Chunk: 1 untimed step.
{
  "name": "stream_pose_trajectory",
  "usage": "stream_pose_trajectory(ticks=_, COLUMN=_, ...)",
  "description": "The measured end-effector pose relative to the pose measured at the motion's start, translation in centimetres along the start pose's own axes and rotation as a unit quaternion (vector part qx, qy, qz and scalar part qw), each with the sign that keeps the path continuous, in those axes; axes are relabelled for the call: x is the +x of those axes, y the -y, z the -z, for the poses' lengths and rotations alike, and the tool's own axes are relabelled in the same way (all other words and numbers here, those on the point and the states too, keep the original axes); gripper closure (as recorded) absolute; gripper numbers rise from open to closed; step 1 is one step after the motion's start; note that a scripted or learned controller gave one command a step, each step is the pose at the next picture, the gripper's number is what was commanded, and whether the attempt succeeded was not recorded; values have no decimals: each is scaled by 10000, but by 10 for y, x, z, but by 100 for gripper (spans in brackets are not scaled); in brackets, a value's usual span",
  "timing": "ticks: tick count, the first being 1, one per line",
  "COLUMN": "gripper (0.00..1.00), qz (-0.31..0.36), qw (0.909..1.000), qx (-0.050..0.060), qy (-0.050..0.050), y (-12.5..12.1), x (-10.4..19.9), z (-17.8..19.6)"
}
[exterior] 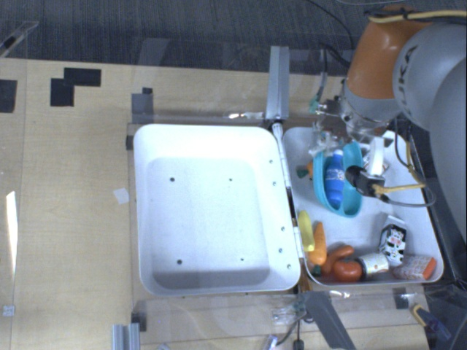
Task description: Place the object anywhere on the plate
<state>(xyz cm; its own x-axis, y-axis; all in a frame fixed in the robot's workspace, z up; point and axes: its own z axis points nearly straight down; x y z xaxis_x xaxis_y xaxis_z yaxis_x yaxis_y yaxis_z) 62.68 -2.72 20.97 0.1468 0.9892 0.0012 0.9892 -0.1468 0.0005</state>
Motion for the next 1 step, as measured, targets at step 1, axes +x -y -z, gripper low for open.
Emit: stream_pose_trajectory(ticks=1, gripper=100, qz=1124, qw=9937, qx=9, qy=1, y=42, x=22, z=51)
